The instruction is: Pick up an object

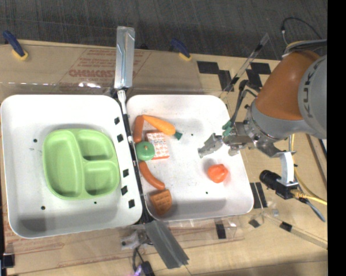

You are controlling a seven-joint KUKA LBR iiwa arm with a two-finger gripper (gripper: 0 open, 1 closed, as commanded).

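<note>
My gripper (pixel 214 144) hovers over the middle of the right bin (pixel 190 105), reaching in from the right, open with nothing between its fingers. An orange-red tomato-like ball (pixel 218 173) lies just below and right of it. Along the bin's left side lie a carrot (pixel 158 124), a brown sausage (pixel 138 129), a green round piece (pixel 144 150), a small pink box (pixel 158 145), another orange-brown sausage (pixel 151 176) and a brown bread piece (pixel 160 200). All of these lie apart from the gripper.
The left bin (pixel 23 114) holds a green divided plate (pixel 80 163). A metal bar (pixel 124 56) stands at the far end of the divider between the bins. Cardboard and cables lie around the bench's right edge.
</note>
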